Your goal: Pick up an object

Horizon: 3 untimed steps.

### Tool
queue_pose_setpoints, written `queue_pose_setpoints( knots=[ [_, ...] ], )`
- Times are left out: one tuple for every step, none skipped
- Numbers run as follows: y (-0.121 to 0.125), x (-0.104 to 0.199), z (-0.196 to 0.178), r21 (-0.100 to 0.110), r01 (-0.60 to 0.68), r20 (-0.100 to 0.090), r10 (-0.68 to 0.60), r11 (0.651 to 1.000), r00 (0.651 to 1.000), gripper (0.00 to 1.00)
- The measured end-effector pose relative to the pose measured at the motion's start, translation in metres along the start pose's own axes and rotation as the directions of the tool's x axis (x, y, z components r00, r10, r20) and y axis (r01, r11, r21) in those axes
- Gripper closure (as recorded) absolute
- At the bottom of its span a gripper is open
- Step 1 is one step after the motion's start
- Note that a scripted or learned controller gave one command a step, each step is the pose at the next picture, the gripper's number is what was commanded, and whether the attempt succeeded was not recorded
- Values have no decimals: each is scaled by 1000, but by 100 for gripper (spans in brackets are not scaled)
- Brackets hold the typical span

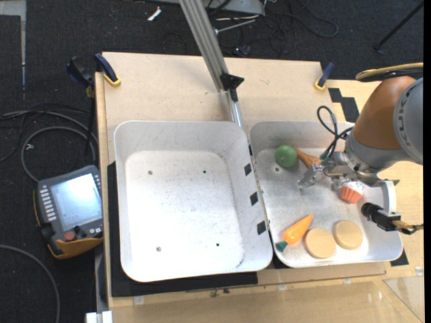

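Claw state unclear, one green ball, two carrots, two discs

Right bin: green ball, orange carrot, two tan discs, orange-white piece.

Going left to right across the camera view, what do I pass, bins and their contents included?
Pendant → left bin → green ball → carrot → gripper → tan disc → second tan disc, with an orange-and-white piece above it.
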<state>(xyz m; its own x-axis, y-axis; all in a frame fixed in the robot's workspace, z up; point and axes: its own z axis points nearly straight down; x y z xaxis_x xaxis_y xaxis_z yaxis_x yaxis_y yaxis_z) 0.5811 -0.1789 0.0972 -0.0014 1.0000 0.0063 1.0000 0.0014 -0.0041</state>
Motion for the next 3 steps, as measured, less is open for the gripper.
queue_pose_setpoints(
  knots=[
    [1,-3,-13,-6,-2,6,2,1000,1000,100],
    [5,-6,-76,-10,1,9,-1,1000,1000,100],
    [3,-8,-120,-10,1,9,-1,1000,1000,100]
  ],
)
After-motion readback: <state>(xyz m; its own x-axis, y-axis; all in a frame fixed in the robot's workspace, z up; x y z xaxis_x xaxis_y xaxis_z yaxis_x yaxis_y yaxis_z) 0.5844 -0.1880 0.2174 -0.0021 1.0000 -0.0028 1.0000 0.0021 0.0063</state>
